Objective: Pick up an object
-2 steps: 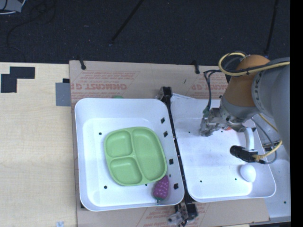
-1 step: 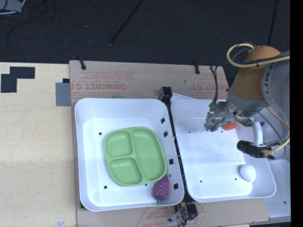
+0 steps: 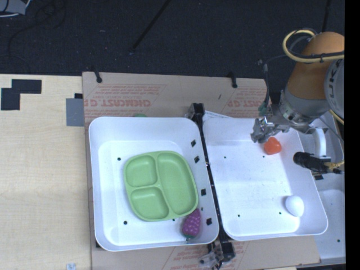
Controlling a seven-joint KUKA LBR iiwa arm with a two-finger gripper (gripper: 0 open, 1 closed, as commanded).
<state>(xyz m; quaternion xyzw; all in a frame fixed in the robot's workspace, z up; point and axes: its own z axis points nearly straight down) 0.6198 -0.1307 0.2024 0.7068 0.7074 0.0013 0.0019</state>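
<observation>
At the near edge of the left bin (image 3: 107,151), a purple bunch of grapes (image 3: 191,224) lies against the bin's front right corner, just touching the near corner of the green plate (image 3: 160,184). That plate, with three compartments, sits flat in the middle of the left bin, turned a little askew to the bin's walls. In the right bin (image 3: 247,207), a white egg (image 3: 293,205) rests near the front right corner, well apart from everything else there. Farther back in the same bin, an orange ball (image 3: 273,145) lies on the floor close to the right rear part, and the gripper (image 3: 263,130) hangs just beside it, on its far left side, touching or nearly touching it. How wide the gripper stands cannot be told from this angle, and the ball is not seen to be held by it. The grey arm (image 3: 306,103) with its orange band (image 3: 315,66) rises behind the gripper toward the right. Both bins stand side by side on a sheet of brown cardboard (image 3: 169,97) with red printing, which lies on the pale wooden bench (image 3: 39,179). Beyond the bench, the floor (image 3: 169,27) is dark, with cables across it.
</observation>
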